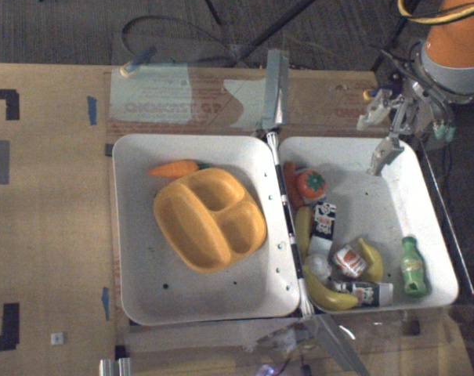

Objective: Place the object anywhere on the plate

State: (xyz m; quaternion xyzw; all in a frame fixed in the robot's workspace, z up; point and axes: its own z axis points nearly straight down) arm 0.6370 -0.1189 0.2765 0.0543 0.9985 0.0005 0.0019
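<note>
A yellow plate (209,218) with three compartments lies in the left bin (135,210), with nothing on it. Touching its far rim is an orange toy carrot (174,168). The right bin (425,210) holds the other toys, heaped along its left and near sides: a red tomato-like fruit (311,184), a black-and-white carton (324,220), a small can (349,261), two bananas (331,294) and a green bottle (411,266). My gripper (378,141) hangs over the far right part of the right bin, open, with nothing between its fingers.
A metal divider (277,171) separates the two bins. A clear plastic sheet (182,96) lies on the bench behind the left bin. Cables and stand legs (221,22) cross the floor at the back. The wrist's orange band (456,22) is at the top right.
</note>
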